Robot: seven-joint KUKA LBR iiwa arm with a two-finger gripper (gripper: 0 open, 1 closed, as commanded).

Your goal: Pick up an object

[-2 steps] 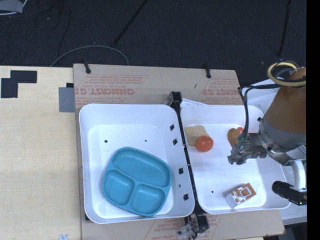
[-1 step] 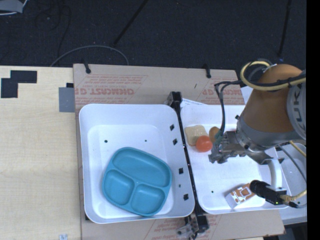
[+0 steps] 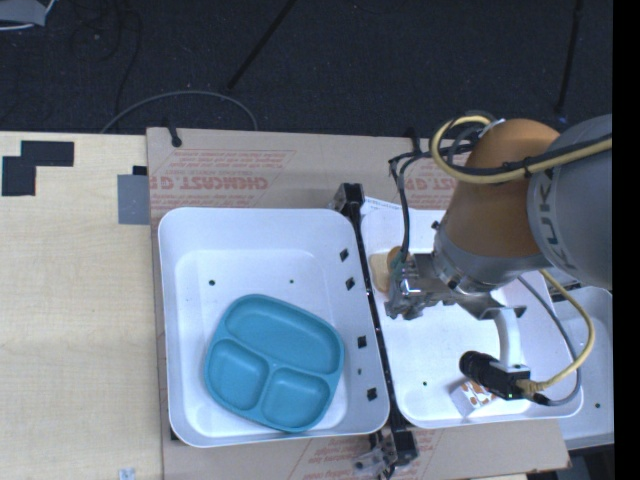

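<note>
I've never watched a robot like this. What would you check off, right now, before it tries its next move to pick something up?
1. Something to pick: ok. A blue plastic divided tray lies flat in the left white bin.
2. Arm over that tray: not ok. The grey and orange arm hangs over the right white bin.
3. Gripper holding anything: cannot tell; the wrist hides it.
4. Pale tan object beside the gripper near the divider: cannot tell what it is.
5. Small white item near the right bin's front edge: ok, lies apart from the gripper.
</note>
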